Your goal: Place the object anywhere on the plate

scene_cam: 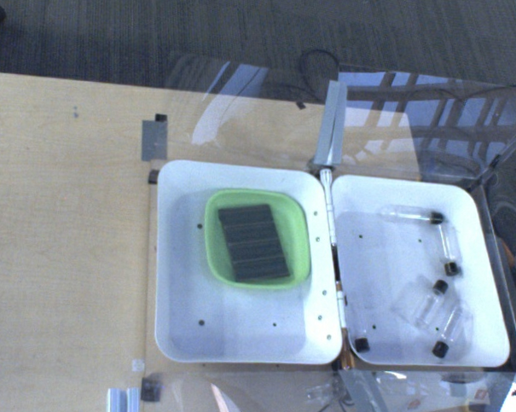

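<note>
A green square plate (pixel 301 245) rests in the left white bin (pixel 177 300), toward its back. A dark grey ribbed block (pixel 254 242) lies flat on the plate, filling most of its middle. Several clear tubes with black caps (pixel 448 252) are scattered in the right white bin (pixel 374 274), mostly along its right side and front.
A metal bracket (pixel 331 127) stands behind the seam between the two bins. A small grey plate (pixel 154 138) is fixed to the wooden bench at the back left. The bench surface spreads wide to the left of the bins.
</note>
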`<state>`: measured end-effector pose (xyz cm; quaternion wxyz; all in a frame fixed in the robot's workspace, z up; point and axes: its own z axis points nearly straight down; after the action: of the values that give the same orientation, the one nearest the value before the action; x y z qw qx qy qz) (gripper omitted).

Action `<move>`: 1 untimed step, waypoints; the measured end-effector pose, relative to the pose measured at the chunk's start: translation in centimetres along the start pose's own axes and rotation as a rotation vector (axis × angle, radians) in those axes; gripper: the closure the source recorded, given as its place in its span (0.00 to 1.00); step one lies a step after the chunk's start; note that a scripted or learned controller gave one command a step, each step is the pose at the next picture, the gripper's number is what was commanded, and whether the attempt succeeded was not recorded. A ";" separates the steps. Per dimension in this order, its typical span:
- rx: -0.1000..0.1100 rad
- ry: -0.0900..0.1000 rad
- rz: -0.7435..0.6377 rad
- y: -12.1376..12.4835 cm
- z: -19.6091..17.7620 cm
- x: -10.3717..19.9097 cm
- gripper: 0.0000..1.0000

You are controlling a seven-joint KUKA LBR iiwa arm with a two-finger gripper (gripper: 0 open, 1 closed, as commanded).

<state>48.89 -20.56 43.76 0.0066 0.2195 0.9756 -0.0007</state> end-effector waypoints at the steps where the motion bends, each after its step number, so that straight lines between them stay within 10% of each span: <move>1: 0.000 0.000 0.085 0.0 0.0 0.0 0.00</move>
<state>48.88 -20.56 43.79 0.0067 0.2609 0.9653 -0.0006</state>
